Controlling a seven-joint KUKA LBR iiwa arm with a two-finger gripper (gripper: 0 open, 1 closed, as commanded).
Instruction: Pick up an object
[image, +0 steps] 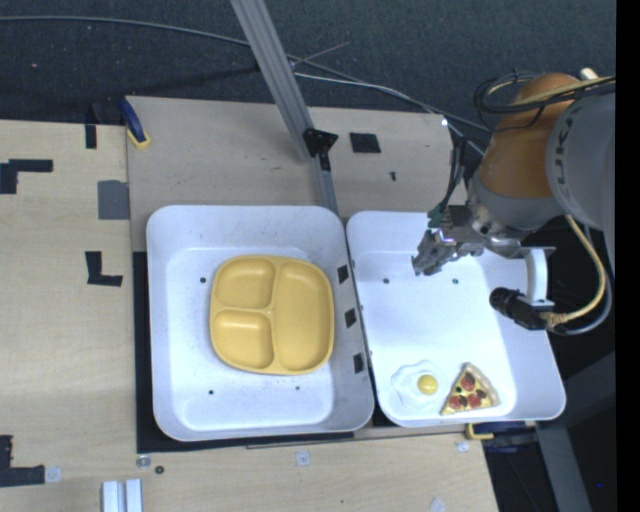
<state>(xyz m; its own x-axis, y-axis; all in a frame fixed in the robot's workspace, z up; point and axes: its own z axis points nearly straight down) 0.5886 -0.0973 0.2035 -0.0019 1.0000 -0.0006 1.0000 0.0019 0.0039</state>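
Two-finger gripper (428, 260) hovers over right white bin (400, 235) far end, finger state indiscernible, holding nothing visible; toy fried egg (416, 381) and triangular toy pizza slice (470, 390) lie at near edge; yellow divided plate (271, 313) in left white bin (180, 320).

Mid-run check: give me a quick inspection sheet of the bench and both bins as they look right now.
Surface: wooden bench bearing a left bin and right bin.
Job's things: yellow divided plate in left bin; toy fried egg and toy pizza slice at right bin's near edge.
Clutter: black tape marks on bench.
Grippers: gripper over right bin's far part, holding nothing.
Cables: cables beside the arm.
Surroundings: dark floor.
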